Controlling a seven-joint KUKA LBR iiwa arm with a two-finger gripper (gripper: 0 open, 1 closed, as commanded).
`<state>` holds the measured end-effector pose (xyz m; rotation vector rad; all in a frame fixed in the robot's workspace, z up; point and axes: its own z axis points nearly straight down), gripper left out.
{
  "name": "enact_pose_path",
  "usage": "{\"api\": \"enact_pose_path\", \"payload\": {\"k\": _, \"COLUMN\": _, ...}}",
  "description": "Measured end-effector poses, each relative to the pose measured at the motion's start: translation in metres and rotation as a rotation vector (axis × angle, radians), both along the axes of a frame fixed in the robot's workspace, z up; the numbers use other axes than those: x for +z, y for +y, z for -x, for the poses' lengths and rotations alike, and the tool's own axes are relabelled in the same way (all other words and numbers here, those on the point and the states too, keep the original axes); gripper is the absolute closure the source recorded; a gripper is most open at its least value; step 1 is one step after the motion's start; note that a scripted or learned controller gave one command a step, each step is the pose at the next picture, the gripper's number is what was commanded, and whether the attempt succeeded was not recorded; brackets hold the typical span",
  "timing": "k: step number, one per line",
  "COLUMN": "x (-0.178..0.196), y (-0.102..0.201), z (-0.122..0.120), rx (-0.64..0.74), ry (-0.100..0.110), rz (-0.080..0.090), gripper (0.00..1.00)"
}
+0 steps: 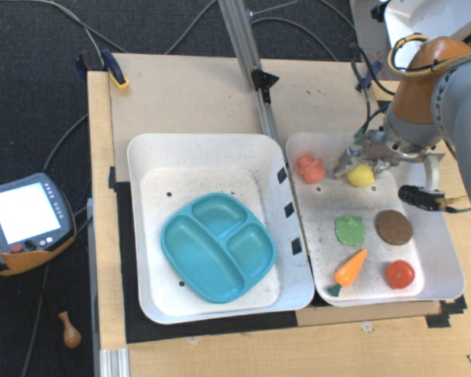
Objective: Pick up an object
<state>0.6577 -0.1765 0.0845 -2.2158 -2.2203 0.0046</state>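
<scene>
The hand [359, 166] is sitting over the yellow object [362, 176] in the right bin [447, 258]; finger state cannot be determined; centre on it before lifting, staying clear of the pink object [310, 168].

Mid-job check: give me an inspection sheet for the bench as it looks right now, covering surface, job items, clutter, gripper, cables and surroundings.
Surface: wooden bench bearing left bin and right bin.
Job's things: in the right bin, yellow toy, pink toy, green piece, brown disc, carrot, tomato.
Clutter: blue divided plate in the left bin.
Gripper: gripper low over the yellow toy; grasp cannot be confirmed.
Cables: cables on the dark floor.
Surroundings: handheld screen at left; metal pole.
</scene>
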Motion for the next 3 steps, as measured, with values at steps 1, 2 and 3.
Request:
{"api": "enact_pose_path", "payload": {"k": 1, "x": 0.016, "y": 0.0, "z": -0.002, "rx": 0.001, "ry": -0.008, "rz": 0.002, "gripper": 1.0}}
{"api": "enact_pose_path", "payload": {"k": 2, "x": 0.08, "y": -0.006, "z": -0.006, "rx": -0.002, "ry": -0.013, "rz": 0.003, "gripper": 1.0}}
{"api": "enact_pose_path", "payload": {"k": 3, "x": 0.122, "y": -0.006, "z": -0.007, "rx": -0.001, "ry": -0.011, "rz": 0.003, "gripper": 1.0}}
